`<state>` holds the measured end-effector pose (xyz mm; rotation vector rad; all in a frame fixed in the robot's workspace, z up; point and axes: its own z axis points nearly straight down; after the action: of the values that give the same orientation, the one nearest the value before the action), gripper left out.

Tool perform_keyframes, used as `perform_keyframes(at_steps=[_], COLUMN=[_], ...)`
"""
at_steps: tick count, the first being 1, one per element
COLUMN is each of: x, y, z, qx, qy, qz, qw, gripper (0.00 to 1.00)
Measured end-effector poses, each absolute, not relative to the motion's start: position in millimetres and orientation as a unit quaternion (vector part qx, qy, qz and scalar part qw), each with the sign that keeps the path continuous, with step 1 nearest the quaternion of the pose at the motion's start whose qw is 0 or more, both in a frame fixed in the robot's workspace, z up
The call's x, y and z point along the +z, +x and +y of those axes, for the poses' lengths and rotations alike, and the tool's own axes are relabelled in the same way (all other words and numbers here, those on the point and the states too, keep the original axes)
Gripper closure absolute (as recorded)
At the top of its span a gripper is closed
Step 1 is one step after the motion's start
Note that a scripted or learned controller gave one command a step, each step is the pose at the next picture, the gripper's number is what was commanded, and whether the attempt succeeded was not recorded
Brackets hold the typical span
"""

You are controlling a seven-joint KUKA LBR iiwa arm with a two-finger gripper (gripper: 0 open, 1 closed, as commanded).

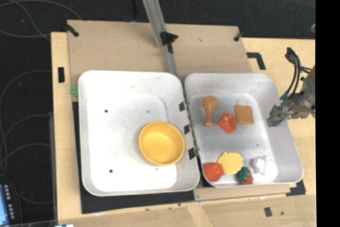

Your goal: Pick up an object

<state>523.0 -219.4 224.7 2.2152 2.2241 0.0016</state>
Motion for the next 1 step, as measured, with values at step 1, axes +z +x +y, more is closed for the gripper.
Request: perform_keyframes(at_steps=[1], x=[265.6], y=[522.7], z=[-220.4], qx=[0.0004], qy=[0.705], qz=[0.709], qw=[0.002], gripper=[1.0])
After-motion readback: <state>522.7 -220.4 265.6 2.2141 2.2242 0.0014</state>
